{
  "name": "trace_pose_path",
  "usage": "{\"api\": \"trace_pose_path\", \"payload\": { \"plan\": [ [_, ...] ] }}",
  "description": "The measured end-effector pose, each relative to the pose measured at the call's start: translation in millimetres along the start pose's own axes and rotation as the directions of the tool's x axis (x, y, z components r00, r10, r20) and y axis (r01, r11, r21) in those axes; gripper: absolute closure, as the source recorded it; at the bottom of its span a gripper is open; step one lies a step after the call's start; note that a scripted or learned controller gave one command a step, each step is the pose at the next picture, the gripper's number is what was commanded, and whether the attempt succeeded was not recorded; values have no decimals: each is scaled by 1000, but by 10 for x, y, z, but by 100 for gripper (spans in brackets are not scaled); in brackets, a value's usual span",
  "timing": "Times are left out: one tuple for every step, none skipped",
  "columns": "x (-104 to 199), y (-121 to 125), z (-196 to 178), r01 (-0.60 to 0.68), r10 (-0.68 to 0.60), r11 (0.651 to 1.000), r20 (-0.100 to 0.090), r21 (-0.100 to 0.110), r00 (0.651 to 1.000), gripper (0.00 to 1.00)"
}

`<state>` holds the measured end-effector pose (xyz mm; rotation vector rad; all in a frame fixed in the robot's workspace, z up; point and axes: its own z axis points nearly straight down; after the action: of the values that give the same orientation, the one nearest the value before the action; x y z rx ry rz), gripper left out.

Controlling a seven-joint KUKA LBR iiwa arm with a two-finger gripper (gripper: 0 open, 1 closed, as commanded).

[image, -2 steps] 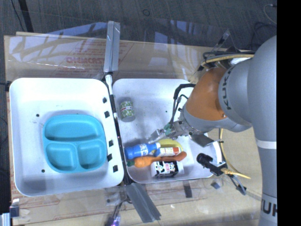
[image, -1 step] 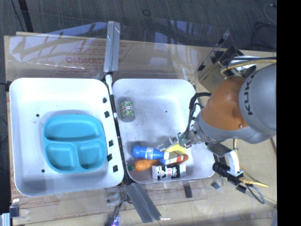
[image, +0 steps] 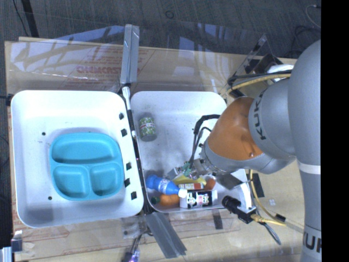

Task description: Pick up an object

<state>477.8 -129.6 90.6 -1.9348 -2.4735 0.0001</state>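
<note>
The grey arm (image: 283,124) leans in over the right bin (image: 174,105), its orange band (image: 234,132) hiding much of that bin's right half. The pincer (image: 192,171) sits low over the clutter at the bin's near edge, but the wrist covers it, so I cannot tell how it is set. In that clutter lie a blue bottle (image: 162,185), an orange piece (image: 169,200) and a white carton with black print (image: 197,198), packed close together and partly overlapping; something yellow among them is too tangled to name. A small greenish can (image: 146,127) stands apart, toward the bin's left wall. The left bin (image: 32,113) carries a blue divided tray (image: 86,165).
</note>
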Motion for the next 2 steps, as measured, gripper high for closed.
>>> {"api": "trace_pose_path", "payload": {
  "plan": [
    [-6, 18, -93, 6, -6, 1000, 1, -2, 1000, 100],
    [-7, 13, -91, 6, -6, 1000, 1, 0, 1000, 0]
  ]
}}
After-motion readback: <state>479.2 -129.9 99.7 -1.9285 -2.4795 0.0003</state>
